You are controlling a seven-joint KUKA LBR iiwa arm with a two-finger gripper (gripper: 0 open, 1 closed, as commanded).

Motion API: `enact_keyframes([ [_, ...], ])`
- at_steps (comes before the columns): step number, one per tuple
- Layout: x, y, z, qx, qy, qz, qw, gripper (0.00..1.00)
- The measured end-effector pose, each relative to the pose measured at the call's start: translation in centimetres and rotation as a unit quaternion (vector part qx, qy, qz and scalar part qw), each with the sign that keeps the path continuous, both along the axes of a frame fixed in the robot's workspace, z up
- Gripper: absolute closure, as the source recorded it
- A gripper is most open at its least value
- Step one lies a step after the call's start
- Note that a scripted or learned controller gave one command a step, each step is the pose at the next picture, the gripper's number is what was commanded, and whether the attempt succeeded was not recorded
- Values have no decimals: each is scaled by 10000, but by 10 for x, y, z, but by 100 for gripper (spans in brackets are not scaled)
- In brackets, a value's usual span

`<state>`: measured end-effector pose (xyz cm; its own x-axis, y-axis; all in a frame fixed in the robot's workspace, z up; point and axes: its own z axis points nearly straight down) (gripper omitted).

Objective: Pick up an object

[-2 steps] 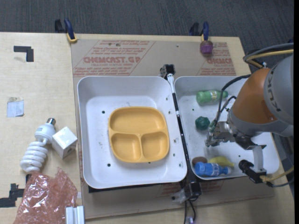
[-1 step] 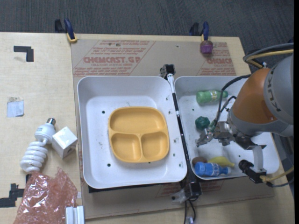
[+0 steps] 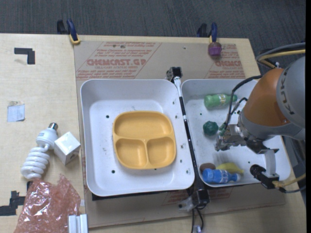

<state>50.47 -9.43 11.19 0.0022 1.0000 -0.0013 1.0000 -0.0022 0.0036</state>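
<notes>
The right bin (image 3: 194,93) holds a green bottle (image 3: 219,100) near its far wall, a dark green lump (image 3: 210,127) in the middle, and a blue bottle (image 3: 218,176) lying beside a yellow piece (image 3: 231,168) at the front. My gripper (image 3: 223,143) reaches down into this bin from the right, just right of and nearer than the green lump, above the blue bottle. Nothing shows between its tips.
The left bin (image 3: 92,130) carries a yellow divided plate (image 3: 144,140). Left of the bins lie a spiral light bulb (image 3: 39,157), a white cube (image 3: 67,147) and a pink plastic bag (image 3: 48,205). A purple object (image 3: 215,48) sits at the board's far edge.
</notes>
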Motion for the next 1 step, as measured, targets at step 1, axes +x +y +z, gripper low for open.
enact_keyframes([
  [1,0,0,0,0,1,-2,10000,0],
])
